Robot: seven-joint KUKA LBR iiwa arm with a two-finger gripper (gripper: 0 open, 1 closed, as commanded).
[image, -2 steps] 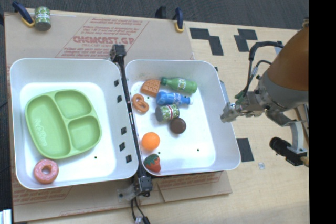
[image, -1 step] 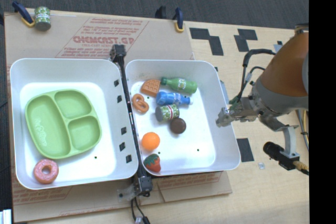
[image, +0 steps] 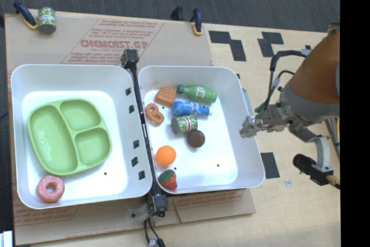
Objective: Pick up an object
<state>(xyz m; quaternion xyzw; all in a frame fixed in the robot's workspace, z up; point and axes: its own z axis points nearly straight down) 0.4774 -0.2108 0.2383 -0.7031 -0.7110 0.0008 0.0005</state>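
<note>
My gripper point(image: 247, 127) hangs just past right bin point(image: 231, 170) right rim, outside it; cannot tell finger state. Pickable toys cluster in right bin's left half: green bottle point(image: 198, 93), blue bottle point(image: 189, 108), round orange ball point(image: 166, 155), strawberry point(image: 168, 179). Bin's right half bare, smooth white. Left bin point(image: 23, 182) holds green divided plate point(image: 69, 136), pink donut point(image: 51, 188).

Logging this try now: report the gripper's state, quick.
Gripper: at the right bin's right rim, nothing seen between its fingers; open or shut cannot be told.
</note>
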